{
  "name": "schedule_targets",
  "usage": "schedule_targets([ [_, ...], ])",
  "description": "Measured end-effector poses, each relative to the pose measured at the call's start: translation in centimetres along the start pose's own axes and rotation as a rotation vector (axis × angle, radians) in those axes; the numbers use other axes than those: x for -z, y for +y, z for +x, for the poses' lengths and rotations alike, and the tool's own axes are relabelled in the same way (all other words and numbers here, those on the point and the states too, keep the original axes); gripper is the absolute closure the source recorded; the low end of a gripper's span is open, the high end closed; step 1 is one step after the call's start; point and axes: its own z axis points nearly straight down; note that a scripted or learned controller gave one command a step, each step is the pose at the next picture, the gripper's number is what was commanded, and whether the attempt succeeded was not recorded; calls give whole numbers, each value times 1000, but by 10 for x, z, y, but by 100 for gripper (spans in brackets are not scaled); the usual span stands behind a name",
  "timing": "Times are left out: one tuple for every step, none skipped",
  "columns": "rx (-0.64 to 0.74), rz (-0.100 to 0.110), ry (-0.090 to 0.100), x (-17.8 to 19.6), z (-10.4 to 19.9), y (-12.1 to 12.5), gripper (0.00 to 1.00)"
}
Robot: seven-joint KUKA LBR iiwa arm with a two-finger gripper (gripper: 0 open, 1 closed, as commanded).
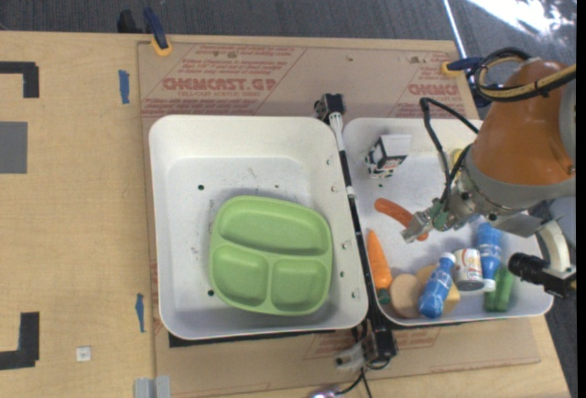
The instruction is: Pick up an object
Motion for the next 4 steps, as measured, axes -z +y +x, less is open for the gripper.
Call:
schedule_targets([
  [-194, 3, 2, 11, 63, 9, 100],
  [-286, 1, -1, 77, -14, -22, 100],
  [-283, 0, -2, 87, -14, -21, 100],
  [-282, -2, -4, 97, -14, -20, 100],
])
